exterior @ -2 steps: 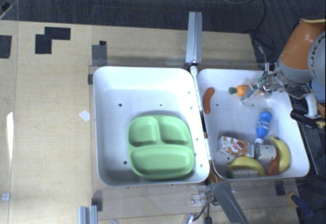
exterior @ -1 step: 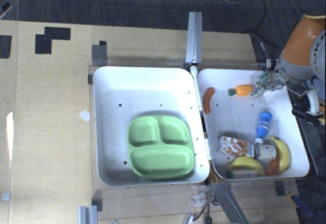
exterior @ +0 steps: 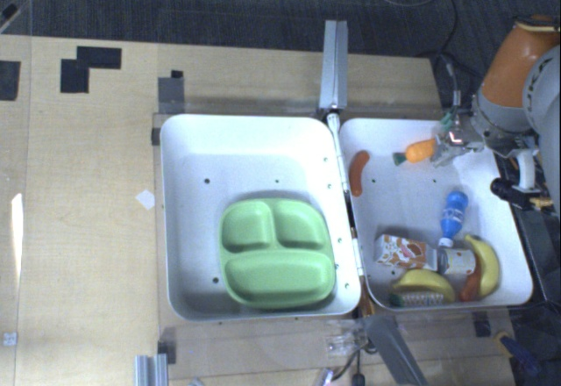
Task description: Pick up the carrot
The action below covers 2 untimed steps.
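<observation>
The carrot (exterior: 421,150) is small and orange with a green tip pointing left. It is near the back of the right bin (exterior: 386,200), tilted slightly. My gripper (exterior: 449,144) reaches in from the right, and its fingers are closed on the carrot's thick right end. The grey arm with its orange band (exterior: 517,60) rises behind it at the right edge.
In the right bin lie a reddish sausage (exterior: 358,172) by the left wall, a blue bottle (exterior: 452,216) in the middle, and a carton (exterior: 401,251), a can (exterior: 456,261) and two bananas (exterior: 484,263) along the front. The left bin (exterior: 193,165) holds a green divided plate (exterior: 276,251).
</observation>
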Motion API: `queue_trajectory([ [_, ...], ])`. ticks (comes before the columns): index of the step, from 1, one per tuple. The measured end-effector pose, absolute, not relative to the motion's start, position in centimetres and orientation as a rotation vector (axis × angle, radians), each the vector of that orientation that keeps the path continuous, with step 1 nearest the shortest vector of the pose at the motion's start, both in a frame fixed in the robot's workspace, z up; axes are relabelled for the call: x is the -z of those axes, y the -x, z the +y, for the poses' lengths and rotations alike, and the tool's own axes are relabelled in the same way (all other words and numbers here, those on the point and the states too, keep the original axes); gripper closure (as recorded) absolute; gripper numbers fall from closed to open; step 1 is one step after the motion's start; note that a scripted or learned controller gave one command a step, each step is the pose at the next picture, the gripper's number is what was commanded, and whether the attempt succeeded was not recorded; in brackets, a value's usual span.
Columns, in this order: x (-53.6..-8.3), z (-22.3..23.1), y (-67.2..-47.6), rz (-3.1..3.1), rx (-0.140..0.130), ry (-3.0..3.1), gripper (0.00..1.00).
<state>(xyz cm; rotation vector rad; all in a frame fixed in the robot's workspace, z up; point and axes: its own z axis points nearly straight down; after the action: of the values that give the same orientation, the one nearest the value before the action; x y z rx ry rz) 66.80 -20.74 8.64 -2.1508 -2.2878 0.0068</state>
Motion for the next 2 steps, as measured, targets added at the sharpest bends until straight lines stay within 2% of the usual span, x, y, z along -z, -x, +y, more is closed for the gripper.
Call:
queue_trajectory([
  [1, -8.7, -20.5, -67.1, -2.516, 0.004, 1.891, 1.0],
  [2, -17.7, -17.1, -67.1, -2.632, 0.007, 1.734, 1.0],
])
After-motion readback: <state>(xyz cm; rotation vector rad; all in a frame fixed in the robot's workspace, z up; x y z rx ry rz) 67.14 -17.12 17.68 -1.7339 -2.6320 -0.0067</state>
